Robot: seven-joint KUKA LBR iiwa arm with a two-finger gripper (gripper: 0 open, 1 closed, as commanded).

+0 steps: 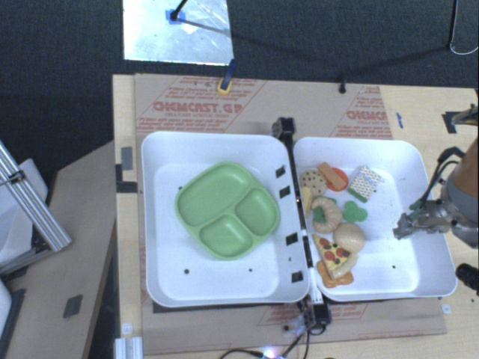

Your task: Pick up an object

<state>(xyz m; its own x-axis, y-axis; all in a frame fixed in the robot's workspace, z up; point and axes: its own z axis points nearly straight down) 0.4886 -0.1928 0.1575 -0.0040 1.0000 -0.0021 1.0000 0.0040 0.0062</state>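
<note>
Over the right bin: my gripper (408, 224), empty; finger state I cannot tell.
Nearest target: round beige toy (349, 237), just left of it.
Approach: I'd centre above it, clear of the pizza slice (334, 258).

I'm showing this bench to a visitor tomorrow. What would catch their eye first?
Probably the green divided plate, alone in the left bin. Next, the heap of toy food in the right bin against the divider, with a pizza slice at its near end. The gripper sits at that bin's right side, apart from the heap.
</note>
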